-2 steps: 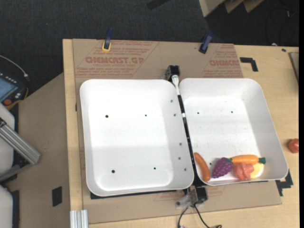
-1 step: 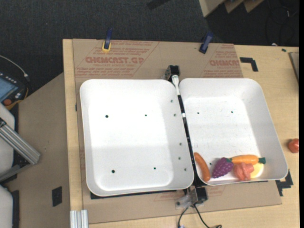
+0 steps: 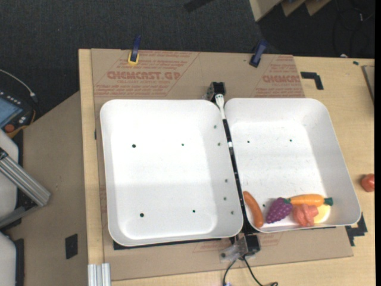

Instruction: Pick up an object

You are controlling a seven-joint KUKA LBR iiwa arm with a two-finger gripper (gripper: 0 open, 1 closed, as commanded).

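Several toy foods lie bunched along the near edge of the right bin [image 3: 309, 130]. An orange sausage-shaped piece [image 3: 253, 209] rests against the bin's near-left wall. Right of it lies a bunch of purple grapes [image 3: 278, 210]. An orange carrot [image 3: 309, 199] with a green tip lies across a red piece [image 3: 303, 214] and a pale yellow piece [image 3: 322, 215].
The left bin [image 3: 161, 165] sits beside the right one on a cardboard-covered bench [image 3: 178, 70]. Two blue clamps [image 3: 136, 49] [image 3: 258, 53] grip the far edge of the board. A small orange object [image 3: 368, 182] lies on the bench right of the bins.
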